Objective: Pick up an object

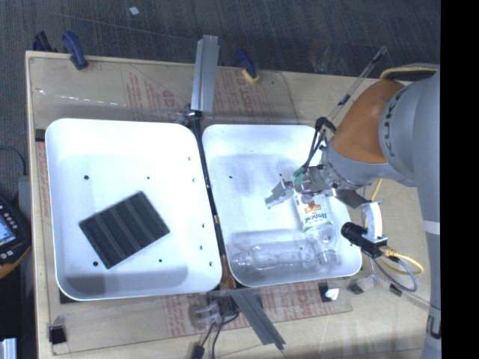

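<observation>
My gripper (281, 191) hangs low over the middle of the right bin (239, 148), reaching in from the right under the grey arm with its orange band. Just to its right and slightly nearer lies a small bottle with a white and green label (316, 217), beside the gripper rather than inside it. A clear plastic bottle (278, 257) lies on its side along the bin's near wall. In the left bin (67, 148) a black ribbed rectangular pad (123, 229) lies flat, far from the gripper.
A metal divider bar (204, 73) stands at the back between the bins. Blue clamps (75, 51) grip the bench's far edge. Cables and a black connector (363, 238) hang at the right bin's right rim.
</observation>
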Controlling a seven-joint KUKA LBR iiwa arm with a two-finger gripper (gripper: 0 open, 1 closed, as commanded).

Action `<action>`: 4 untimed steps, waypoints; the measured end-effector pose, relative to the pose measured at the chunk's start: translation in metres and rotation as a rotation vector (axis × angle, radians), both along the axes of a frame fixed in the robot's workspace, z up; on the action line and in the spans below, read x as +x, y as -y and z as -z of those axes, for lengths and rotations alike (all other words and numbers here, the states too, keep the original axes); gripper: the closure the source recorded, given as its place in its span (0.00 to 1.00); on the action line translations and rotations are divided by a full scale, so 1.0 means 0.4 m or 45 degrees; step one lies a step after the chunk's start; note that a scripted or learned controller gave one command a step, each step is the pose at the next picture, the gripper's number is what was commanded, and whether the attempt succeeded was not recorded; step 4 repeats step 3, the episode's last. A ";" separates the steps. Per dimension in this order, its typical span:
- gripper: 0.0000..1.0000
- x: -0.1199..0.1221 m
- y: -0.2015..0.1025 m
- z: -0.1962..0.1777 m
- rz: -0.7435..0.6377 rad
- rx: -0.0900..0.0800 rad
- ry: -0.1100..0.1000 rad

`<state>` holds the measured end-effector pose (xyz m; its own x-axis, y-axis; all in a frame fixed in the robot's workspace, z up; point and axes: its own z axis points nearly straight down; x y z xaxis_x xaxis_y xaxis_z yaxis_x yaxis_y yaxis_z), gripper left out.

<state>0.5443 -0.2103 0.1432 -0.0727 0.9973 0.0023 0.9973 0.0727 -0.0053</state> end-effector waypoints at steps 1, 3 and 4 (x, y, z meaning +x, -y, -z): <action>0.00 0.000 0.000 0.000 0.000 0.000 0.000; 0.00 0.033 -0.002 0.008 0.084 -0.002 0.001; 0.00 0.033 -0.002 0.008 0.084 -0.002 0.001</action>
